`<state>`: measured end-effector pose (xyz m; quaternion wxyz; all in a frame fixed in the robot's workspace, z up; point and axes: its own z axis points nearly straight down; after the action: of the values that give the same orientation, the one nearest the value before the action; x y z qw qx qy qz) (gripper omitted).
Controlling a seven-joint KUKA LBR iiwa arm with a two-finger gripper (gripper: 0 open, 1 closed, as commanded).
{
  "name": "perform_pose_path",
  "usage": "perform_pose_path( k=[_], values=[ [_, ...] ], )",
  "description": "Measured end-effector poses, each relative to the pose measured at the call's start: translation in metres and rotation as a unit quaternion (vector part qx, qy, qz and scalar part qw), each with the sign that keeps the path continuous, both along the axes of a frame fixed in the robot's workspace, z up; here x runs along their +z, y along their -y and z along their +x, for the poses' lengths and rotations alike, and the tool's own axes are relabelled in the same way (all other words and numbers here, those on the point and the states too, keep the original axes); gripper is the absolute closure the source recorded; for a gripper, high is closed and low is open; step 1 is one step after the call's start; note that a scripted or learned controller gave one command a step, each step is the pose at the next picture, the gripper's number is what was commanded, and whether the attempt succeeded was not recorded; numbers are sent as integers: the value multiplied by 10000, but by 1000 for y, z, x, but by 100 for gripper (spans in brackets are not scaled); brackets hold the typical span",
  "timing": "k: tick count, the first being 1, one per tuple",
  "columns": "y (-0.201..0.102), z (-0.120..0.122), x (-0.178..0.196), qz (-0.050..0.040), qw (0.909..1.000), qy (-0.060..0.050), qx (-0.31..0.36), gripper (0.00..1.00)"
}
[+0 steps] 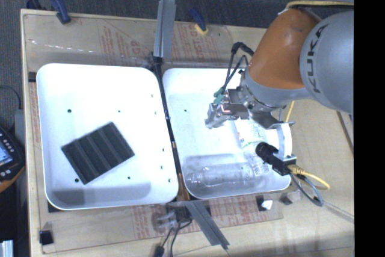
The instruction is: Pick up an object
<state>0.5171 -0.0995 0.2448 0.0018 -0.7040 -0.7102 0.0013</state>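
We record two white bins side by side on the bench. The left bin (54, 84) holds a dark ribbed rectangular pad (98, 151), lying flat and turned at a slant. The right bin (186, 87) holds a clear plastic bottle (225, 174) lying on its side along the bin's near wall, its long axis running roughly left to right in the camera view, with what looks like the neck end toward the right, under the arm's hardware.

The grey arm with its orange band (283, 45) reaches over the right bin from the right. The gripper (218, 112) hangs above the bin's middle. We cannot tell how wide the claw stands; the wrist and cables crowd it, and nothing is visibly held in it.

The relation that matters: the bottle lies toward the near edge of the bin from the claw, near it but apart, so we judge it the more reachable target; the ribbed pad is well apart in the other bin. We judge the pick not yet begun. A grasp across the bottle's short width would likely suit best. Risk, in our judgement: the smooth round body may roll or slip against the bin wall.
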Motion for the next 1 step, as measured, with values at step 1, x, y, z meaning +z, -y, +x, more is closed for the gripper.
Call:
perform_pose_path(
  k=[1],
  values=[
    [29, -19, -95, -1, 10000, -1, -57, 0]
  ],
)
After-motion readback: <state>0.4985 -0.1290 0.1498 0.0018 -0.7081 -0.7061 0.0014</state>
